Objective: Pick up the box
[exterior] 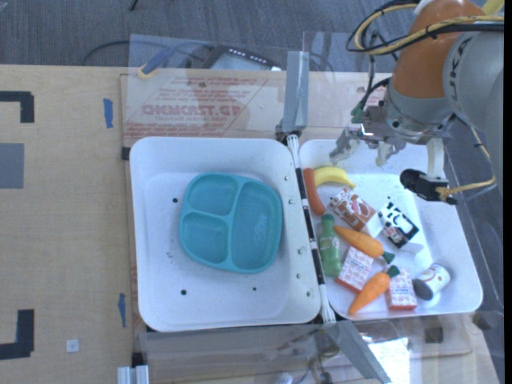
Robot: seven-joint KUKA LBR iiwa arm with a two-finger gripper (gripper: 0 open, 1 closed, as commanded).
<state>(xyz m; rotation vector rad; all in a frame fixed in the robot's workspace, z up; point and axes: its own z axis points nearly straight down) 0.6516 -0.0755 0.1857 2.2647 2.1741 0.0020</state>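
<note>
Boxes, small red-and-white cardboard ones, lie in the right-hand shallow white bin: one patterned box sits near the middle, a second flat red-and-white box lies lower down, and a third little red box rests near the front edge. From above, the same bin also holds a yellow toy banana at the back, a slim red-orange toy piece along the left wall, a green plastic bottle below it, and two orange toy carrots, one slanting across the middle and another touching the lower boxes. A black-and-white carton lies to the right of the patterned box, and a rounded white toy sits in the front right corner.

The grey arm with its orange band reaches in from the right, and its tool hangs over the back of the right bin, just beyond the banana, with nothing between its fingers; whether they are spread or closed, I cannot tell.

The left white bin carries a teal divided plastic plate. Both bins rest on the wooden counter.
</note>
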